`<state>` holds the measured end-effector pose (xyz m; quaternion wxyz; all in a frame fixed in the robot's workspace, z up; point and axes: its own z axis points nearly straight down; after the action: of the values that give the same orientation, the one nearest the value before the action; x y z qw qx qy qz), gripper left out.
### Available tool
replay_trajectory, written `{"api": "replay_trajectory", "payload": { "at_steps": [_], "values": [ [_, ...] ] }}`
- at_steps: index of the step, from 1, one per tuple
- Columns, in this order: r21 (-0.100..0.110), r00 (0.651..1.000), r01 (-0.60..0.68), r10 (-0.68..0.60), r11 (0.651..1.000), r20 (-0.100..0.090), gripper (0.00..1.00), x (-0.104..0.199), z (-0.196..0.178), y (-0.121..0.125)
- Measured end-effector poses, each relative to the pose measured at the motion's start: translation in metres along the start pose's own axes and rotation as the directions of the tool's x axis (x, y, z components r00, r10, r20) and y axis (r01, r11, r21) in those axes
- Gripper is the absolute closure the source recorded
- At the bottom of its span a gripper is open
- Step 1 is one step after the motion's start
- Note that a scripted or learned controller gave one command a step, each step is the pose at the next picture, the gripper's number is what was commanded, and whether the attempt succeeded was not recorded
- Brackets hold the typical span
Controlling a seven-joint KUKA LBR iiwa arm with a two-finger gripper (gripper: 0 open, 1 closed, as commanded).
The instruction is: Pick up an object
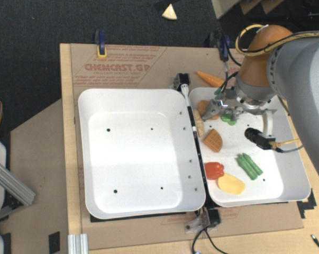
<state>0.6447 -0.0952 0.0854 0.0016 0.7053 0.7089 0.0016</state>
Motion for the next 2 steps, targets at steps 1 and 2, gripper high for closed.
{"api": "replay_trajectory", "payload": {
  "at_steps": [1, 2],
  "values": [
    [-0.002, 1.0, -0.003, 0.003, 1.0, 0.003, 1.0, -0.003, -0.012, 0.0],
    [0.01, 1.0, -0.008, 0.008, 1.0, -0.002, 1.0, -0.007, -0.004, -0.066]
  ]
}}
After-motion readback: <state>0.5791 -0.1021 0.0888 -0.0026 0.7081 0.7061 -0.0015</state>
